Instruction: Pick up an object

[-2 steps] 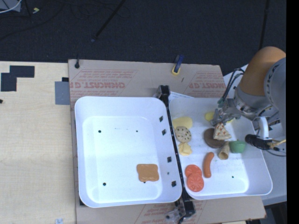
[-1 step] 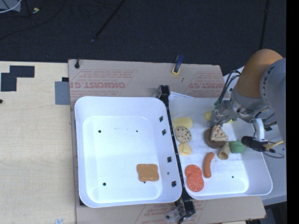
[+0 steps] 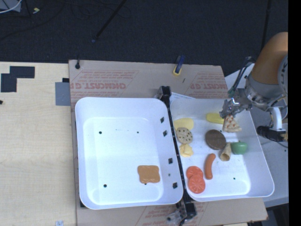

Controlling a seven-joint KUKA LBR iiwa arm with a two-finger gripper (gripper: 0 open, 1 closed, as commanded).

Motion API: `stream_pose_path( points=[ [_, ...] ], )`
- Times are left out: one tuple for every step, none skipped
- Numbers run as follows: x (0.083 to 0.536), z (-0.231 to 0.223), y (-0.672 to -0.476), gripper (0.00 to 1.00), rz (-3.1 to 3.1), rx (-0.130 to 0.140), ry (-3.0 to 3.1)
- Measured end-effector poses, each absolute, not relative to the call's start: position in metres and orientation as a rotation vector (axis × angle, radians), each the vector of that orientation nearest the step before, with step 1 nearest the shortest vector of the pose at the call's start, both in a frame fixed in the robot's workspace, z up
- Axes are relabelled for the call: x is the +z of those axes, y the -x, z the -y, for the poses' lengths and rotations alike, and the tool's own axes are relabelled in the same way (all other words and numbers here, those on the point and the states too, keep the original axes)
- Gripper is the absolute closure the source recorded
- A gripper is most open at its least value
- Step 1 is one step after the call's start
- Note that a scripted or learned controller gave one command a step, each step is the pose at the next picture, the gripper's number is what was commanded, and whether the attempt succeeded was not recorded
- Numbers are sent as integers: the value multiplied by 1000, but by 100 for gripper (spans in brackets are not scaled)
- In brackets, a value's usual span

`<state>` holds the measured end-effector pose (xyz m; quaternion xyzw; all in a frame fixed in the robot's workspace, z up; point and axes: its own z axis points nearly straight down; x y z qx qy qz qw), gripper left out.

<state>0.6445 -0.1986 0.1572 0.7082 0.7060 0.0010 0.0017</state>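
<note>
My gripper (image 3: pixel 231 113) hangs over the back right part of the right bin (image 3: pixel 256 182). Its fingers are shut on the top of a pizza slice (image 3: pixel 231 125), which dangles below them with its wide end down. A yellow banana piece (image 3: pixel 214 118) lies just to the left of the slice. A brown disc (image 3: pixel 215 139) lies below and left of it. Beyond the disc, a cone (image 3: pixel 226 151) and a green piece (image 3: pixel 240 148) rest toward the right wall.
The right bin also holds a yellow chip (image 3: pixel 184 123), a cookie (image 3: pixel 184 135), a small yellow piece (image 3: pixel 186 149), a sausage (image 3: pixel 209 166) and red tomato slices (image 3: pixel 195 179). A piece of toast (image 3: pixel 148 174) lies in the left bin (image 3: pixel 94 126).
</note>
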Motion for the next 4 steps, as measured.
stream_pose_path(
  points=[
    [185,177,-624,100,-2224,2,-2221],
    [218,154,-607,100,-2223,2,-2222],
    [222,143,-612,100,-2224,0,-2221],
    [214,129,-625,100,-2223,0,-2222]
  ],
)
